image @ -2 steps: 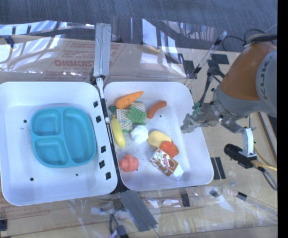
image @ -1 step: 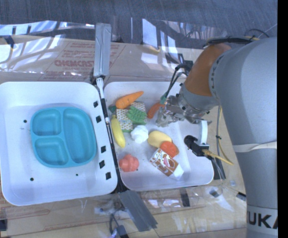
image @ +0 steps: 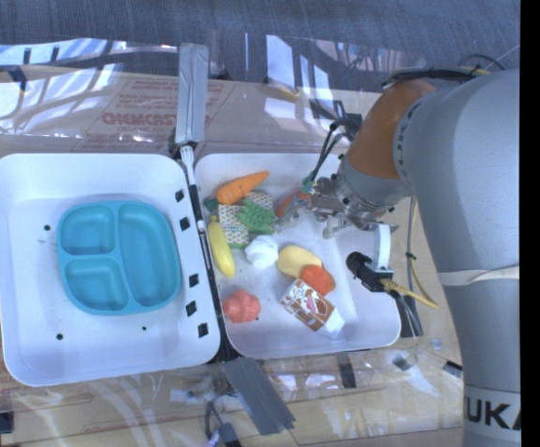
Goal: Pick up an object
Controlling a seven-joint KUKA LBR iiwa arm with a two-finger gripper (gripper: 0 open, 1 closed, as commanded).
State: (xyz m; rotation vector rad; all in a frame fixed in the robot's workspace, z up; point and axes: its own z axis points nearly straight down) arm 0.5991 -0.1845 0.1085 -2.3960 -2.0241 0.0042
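Observation:
The right bin (image: 372, 329) holds several toy foods: a carrot (image: 240, 187), a green leafy piece (image: 255, 218), a yellow banana (image: 220, 248), a white garlic (image: 262, 250), a yellow lemon shape (image: 298, 258), a small red-orange piece (image: 317, 278), a pink strawberry-like piece (image: 241, 306) and a red and white carton (image: 309, 306). My gripper (image: 313, 203) hangs over the upper middle of this bin, just right of the carrot and the green piece, with an orange-red item partly under it. The wrist hides the fingers.
The left bin (image: 19, 250) holds a blue divided plate (image: 118, 255). A black clip divider (image: 192, 250) runs between the bins. The grey arm (image: 456, 184) covers the right bin's right side. Cables and a black part (image: 368, 273) hang by the wrist.

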